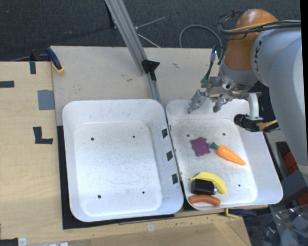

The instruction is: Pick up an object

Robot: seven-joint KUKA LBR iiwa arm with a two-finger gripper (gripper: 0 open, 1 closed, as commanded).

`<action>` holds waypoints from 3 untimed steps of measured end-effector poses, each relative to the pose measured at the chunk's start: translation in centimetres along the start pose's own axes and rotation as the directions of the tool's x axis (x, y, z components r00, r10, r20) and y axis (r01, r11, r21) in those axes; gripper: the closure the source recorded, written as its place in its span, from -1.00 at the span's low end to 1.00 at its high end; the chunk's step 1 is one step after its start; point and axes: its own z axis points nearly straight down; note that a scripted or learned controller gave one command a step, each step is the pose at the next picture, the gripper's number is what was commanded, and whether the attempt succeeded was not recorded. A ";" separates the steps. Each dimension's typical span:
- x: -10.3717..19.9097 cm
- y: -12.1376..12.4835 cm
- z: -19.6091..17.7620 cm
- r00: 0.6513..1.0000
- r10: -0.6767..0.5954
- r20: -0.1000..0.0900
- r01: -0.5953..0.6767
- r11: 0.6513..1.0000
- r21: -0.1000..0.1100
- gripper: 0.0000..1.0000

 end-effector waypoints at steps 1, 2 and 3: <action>0.6 -0.6 6.3 1.000 0.000 -0.001 0.000 1.000 0.002 -1.00; 0.7 -0.7 7.5 1.000 0.000 0.001 0.000 1.000 -0.003 -1.00; 0.8 -0.6 6.4 1.000 -0.002 0.001 0.002 1.000 -0.004 1.00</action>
